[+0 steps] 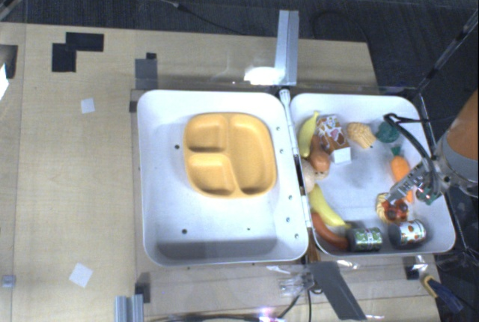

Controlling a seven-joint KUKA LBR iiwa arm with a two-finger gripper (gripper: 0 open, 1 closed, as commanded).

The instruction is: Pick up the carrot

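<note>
arm (462,156) cut off at right edge, tool (416,189) fingers too small to tell

A yellow divided plate (227,154) lies in the left bin (161,186); bananas (307,135), two cans (364,239) crowd the right bin (359,186).

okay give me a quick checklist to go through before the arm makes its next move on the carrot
1. Carrot in sight: ok. It lies near the right wall of the right bin.
2. Gripper near the carrot: ok. It sits just below and to the right of the carrot.
3. Carrot between the fingers: not ok. It lies apart from them, so no grasp shows.
4. Finger opening: cannot tell, the tips are too small and cluttered.
5. Room around the carrot: not ok. A green piece lies just above it, and a red and yellow item just below the gripper.
6. Yellow tray out of the way: ok, it sits in the left bin.
</note>
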